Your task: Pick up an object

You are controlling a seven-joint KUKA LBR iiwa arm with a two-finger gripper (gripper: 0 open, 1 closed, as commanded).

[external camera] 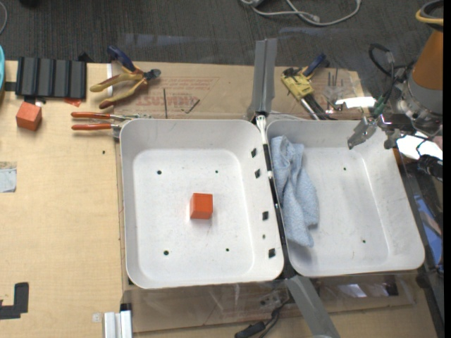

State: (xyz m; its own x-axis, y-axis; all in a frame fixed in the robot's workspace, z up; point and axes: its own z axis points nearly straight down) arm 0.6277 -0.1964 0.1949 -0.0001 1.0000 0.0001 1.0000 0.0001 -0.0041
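One fixed camera is looking down at a slant from above the tabletop (56, 210), taking in both white bins (134, 210) side by side, the dark floor beyond, and the arm (426, 69) entering from the right.

bench (56, 224) | two white bins (141, 259) | pliers (123, 83) | orange block (29, 115)
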